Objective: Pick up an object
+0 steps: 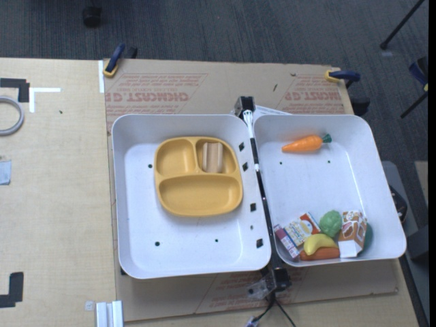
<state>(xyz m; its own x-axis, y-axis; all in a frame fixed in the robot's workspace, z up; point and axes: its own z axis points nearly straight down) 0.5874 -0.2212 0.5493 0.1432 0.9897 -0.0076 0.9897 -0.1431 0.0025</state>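
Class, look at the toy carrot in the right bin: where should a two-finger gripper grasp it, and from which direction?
Grip the carrot across its thick orange middle, coming straight down. It lies flat, alone, lengthwise left-right, so the fingers likely fit either side.

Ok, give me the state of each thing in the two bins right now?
Yellow tray: flat in the left bin, upright.
Tan block: in the tray's upper right compartment.
Carrot: lying alone in the right bin.
Toy food pile: bunched in that bin's near corner.
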